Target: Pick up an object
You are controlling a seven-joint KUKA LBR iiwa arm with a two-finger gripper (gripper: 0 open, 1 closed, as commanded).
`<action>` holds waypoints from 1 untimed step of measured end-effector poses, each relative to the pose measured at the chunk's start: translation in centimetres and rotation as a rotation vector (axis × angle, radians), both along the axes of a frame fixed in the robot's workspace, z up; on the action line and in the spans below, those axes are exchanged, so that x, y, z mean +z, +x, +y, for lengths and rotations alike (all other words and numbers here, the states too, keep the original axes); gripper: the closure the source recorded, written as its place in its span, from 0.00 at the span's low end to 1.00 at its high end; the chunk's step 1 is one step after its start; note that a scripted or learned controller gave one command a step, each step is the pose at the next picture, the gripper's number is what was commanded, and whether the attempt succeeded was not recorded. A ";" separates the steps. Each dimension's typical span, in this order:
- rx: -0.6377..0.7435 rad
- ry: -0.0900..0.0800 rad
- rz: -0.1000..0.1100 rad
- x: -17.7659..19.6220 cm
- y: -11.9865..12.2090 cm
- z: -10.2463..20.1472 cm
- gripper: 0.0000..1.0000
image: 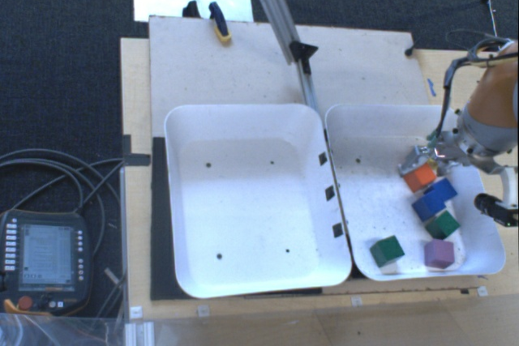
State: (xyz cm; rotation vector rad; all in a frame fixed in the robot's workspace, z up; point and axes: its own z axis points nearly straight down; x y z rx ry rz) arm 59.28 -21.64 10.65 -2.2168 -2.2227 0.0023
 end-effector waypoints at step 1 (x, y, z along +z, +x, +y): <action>0.002 -0.003 -0.007 1.4 0.2 -0.1 1.00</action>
